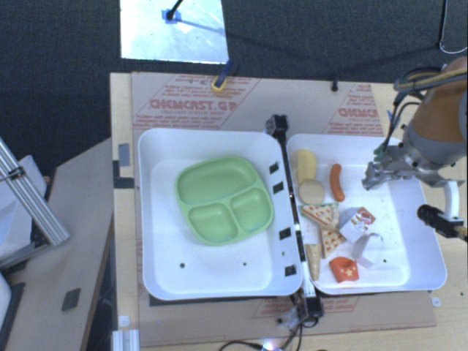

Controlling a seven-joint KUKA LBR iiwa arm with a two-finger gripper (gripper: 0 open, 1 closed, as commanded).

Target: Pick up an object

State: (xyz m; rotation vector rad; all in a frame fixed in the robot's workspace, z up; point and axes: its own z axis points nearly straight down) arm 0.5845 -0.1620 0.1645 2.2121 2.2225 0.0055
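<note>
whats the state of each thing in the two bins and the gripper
green tray: flat in the left bin, compartments bare
left bin: holds the tray
right bin: holds the toy food
sausage: lying loose, untouched
yellow piece: lying by the divider
pizza slices: lying flat, clustered
red piece: lying near the front
white carton: tipped on its side
gripper: over the right bin's back edge, holding nothing

Brightness: even, fairly bright overhead light on both shallow white plastic bins
Glare: the square silvery sheet at top is washed pale; the pale green three-compartment tray has a soft sheen
Shadows: faint and short beside the small items
Sharpness: centre is moderately crisp; the grey arm with its orange band looks soft
Surround: dark floor, little detail
</note>
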